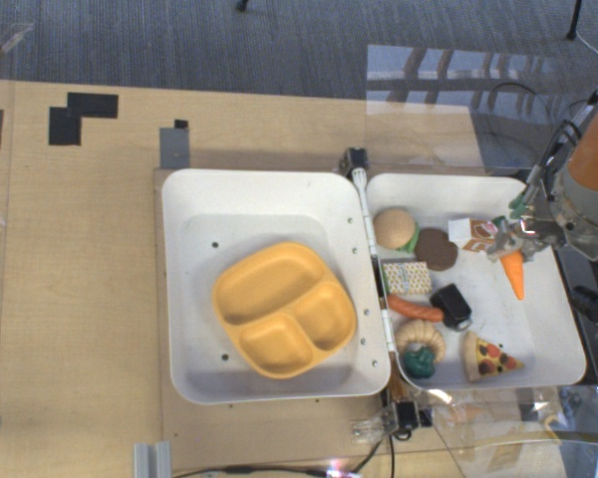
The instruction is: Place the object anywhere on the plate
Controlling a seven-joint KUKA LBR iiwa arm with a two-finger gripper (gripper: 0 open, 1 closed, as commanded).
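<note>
While looking down at a slant: seeing the pale wooden bench (80, 267) bearing two white bins side by side. Finding the left bin (179, 267) holding only the yellow divided plate (284, 309), lying flat and turned a little askew. Finding the right bin (563, 307) carrying a scatter of toy food. Watching the arm (593, 167) reaching in from the right, hanging its gripper (513, 232) over the right bin's far right part. Not managing to tell whether clamped or apart. Spotting the orange carrot (515, 275) just beneath the gripper, touching it at the top end, pointing near, well apart from the plate. Noting a bun (395, 229), a brown cookie (438, 249) and a pizza slice (488, 357) sitting to the carrot's left.
</note>
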